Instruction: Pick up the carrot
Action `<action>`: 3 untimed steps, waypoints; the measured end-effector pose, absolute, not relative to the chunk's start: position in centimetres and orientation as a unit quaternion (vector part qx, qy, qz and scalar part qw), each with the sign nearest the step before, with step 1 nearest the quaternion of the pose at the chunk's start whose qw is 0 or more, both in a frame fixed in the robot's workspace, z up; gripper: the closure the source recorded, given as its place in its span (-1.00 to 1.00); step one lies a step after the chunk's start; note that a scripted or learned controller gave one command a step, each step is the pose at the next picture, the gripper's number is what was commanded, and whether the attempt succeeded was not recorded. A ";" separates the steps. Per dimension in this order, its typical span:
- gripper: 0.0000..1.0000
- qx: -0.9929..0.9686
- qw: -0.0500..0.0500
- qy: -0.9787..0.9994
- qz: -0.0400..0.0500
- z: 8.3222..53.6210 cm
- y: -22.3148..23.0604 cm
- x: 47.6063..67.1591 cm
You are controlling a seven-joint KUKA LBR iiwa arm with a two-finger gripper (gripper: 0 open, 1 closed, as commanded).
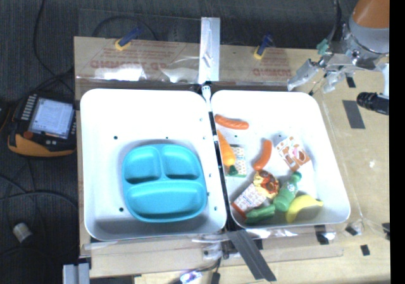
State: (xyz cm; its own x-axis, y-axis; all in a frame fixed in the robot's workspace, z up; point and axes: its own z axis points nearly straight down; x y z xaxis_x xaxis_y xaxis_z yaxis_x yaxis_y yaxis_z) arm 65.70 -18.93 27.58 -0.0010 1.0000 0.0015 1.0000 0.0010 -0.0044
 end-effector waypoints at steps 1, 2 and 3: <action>-1.00 -0.655 0.002 -0.755 0.002 21.2 -16.7 57.8; -1.00 -0.687 0.003 -0.727 0.002 18.2 -8.5 48.3; -1.00 -0.698 0.001 -0.716 0.002 25.3 -5.8 48.5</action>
